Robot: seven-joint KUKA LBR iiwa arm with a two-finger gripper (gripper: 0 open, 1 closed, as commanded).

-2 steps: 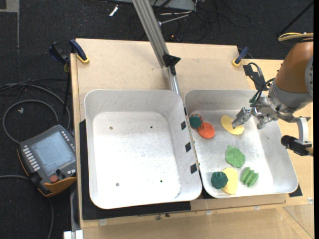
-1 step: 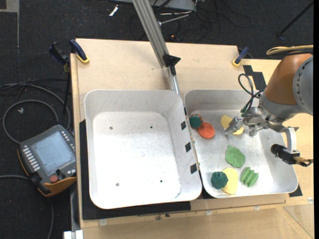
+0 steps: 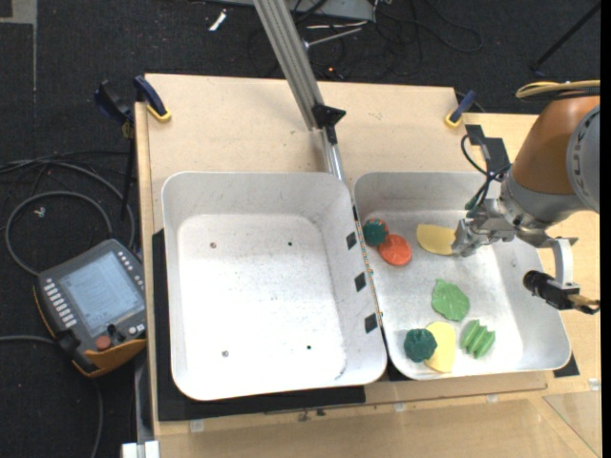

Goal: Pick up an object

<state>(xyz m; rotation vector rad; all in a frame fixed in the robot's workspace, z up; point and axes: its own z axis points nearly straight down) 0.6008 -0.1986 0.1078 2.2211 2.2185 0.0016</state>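
The yellow slice (image 3: 435, 239) lies flat in the right bin (image 3: 535, 356) touching the claw (image 3: 465, 239), whose finger gap I cannot tell, so it may slide off the thin edge and lift nothing.

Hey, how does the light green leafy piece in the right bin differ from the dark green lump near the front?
The light green leafy piece is pale, flat and spread out; the dark green lump is deep teal, rounded and compact. The leafy piece lies alone mid-bin, while the lump touches a yellow piece near the front edge. Both are green and sit in the right bin, away from the claw.
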